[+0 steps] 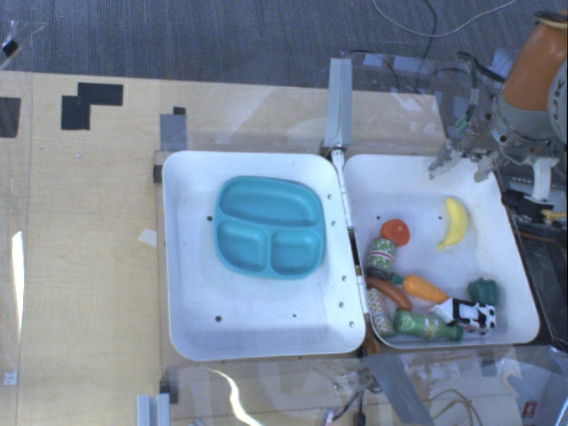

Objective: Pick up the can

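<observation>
A: Where is the gripper (461, 161)?
B: Above the far right corner of the right bin (524, 327), fingers spread and grasping nothing.

A: And the can (382, 255)?
B: Well apart from the fingers, nearer the camera and to their left. It lies tilted by the bin's left wall, green and white, just below a red ball (396, 232).

A: What lies between?
B: A banana (455, 222), a short way below the fingers.

A: Farther off?
B: A carrot (424, 287), a sausage (390, 291), a green bottle (428, 327), a cow-patterned box (474, 315) and a dark green pepper (484, 291), along the near edge.

A: The left bin (191, 318)?
B: It holds a blue tray (269, 226), far left of the fingers.
</observation>
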Controlling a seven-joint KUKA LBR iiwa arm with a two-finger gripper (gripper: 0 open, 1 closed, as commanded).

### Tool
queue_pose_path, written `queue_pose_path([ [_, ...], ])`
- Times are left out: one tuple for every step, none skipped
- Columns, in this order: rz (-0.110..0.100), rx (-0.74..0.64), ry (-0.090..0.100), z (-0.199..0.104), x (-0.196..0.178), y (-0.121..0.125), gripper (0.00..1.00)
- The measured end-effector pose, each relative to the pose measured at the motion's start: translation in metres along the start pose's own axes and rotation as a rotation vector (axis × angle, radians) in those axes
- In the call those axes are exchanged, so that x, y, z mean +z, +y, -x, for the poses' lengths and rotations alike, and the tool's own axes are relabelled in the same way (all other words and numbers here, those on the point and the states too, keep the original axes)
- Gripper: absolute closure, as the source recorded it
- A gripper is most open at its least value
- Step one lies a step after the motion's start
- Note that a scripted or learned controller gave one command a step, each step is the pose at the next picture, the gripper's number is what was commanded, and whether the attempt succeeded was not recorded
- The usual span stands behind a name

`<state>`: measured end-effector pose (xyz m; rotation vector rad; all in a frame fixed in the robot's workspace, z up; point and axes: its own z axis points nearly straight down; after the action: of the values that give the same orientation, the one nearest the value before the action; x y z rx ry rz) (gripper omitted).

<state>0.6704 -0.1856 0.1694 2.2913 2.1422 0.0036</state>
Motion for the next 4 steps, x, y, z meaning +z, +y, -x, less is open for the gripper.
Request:
queue_pose_path([
  [0.002,0.048,0.0,0.003,-0.024,0.0,0.0],
  [0.001,0.563,0.001,-0.013,-0.098,-0.001,0.0],
  [-0.004,0.43,0.002,-0.097,0.038,-0.008,0.0],
  [0.002,0.455,0.003,-0.097,0.081,-0.043,0.0],
])
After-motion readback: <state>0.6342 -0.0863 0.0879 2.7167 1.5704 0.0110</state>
